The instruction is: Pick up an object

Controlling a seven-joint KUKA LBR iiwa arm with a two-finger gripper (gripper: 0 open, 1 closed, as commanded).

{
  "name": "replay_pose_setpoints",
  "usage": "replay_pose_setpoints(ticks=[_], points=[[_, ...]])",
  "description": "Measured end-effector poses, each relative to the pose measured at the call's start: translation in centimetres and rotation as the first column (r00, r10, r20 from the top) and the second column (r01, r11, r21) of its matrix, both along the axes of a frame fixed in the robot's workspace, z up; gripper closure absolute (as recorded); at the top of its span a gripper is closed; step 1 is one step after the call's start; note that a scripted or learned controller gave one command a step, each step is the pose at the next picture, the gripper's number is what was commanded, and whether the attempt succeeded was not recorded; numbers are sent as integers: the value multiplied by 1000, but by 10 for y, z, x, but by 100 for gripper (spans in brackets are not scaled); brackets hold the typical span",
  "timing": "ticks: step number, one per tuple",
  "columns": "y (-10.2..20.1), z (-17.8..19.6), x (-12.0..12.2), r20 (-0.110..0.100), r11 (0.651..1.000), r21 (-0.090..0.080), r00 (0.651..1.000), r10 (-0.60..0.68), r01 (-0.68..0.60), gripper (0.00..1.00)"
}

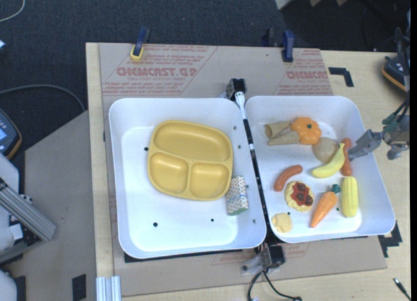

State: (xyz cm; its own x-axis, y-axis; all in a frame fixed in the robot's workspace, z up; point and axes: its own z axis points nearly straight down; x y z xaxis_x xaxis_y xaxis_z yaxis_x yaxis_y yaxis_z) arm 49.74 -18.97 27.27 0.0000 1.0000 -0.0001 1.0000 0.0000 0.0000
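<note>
The right bin (pixel 369 126) holds several toy foods: an orange (pixel 306 130) beside a tan cone (pixel 281 133), a potato (pixel 323 150), a banana (pixel 330 165), a sausage (pixel 288 177), a small pizza (pixel 300 195), a carrot (pixel 323 207), a corn cob (pixel 350 196) and a pale yellow piece (pixel 282 222). My gripper (pixel 381 148) hangs over the bin's right rim. Its fingers are spread open with nothing between them. The left fingertip (pixel 362 145) is just right of the banana and a thin red piece (pixel 346 160).
The left bin (pixel 130 189) holds a yellow divided plate (pixel 190 161) and a small speckled packet (pixel 237 196) near the divider. Clamps (pixel 137 47) sit at the board's far edge. The bench edge runs close on the right.
</note>
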Motion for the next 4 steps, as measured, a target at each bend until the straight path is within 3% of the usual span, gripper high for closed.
replay_pose_setpoints(ticks=[2, 4], points=[[7, -102, -8, -5, 1000, 3, 1000, 0, 0, 0], [8, -186, -13, 5, 1000, 5, 1000, 1, -1, 0]])
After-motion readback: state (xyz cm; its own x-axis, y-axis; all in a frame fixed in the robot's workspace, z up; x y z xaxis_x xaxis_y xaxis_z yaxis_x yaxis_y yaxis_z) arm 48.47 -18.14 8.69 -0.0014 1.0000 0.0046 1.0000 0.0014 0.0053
